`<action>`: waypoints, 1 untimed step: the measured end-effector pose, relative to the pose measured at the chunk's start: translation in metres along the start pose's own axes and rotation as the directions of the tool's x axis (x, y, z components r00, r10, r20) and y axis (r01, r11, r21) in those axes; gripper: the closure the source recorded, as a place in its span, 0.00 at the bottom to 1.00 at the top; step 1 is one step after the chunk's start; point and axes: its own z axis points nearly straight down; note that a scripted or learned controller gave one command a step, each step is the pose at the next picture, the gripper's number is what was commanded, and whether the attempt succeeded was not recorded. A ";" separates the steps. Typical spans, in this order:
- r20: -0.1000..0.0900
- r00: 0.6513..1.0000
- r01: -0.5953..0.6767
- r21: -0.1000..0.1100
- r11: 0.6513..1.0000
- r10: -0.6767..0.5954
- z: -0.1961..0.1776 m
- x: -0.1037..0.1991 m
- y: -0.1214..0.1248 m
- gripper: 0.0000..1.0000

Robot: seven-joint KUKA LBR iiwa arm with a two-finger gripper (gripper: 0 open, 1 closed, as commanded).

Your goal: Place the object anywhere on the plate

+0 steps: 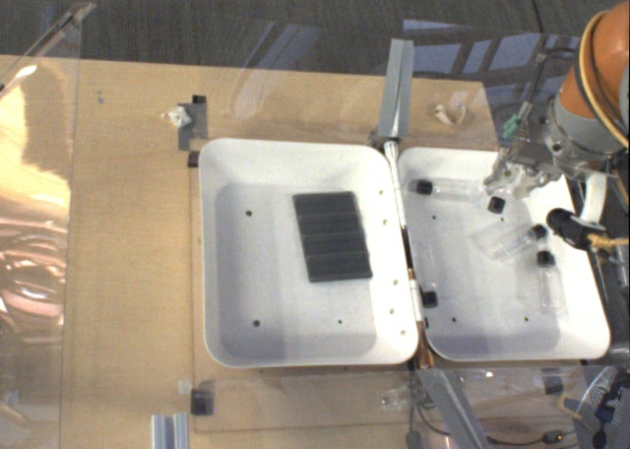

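While the arm reaches in over the right bin's far right corner, the gripper sits low near that bin's far edge. Can't tell how the jaws stand — too small and cluttered, nothing visibly between them. Clear tubes with black caps lie scattered in the right bin: one along the far edge, others mid-bin toward the right wall. Dark ribbed plate lies flat in the middle of the left bin, nothing on it.
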 end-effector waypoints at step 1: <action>-0.001 0.923 -0.385 0.004 0.923 0.385 0.023 0.092 -0.013 1.00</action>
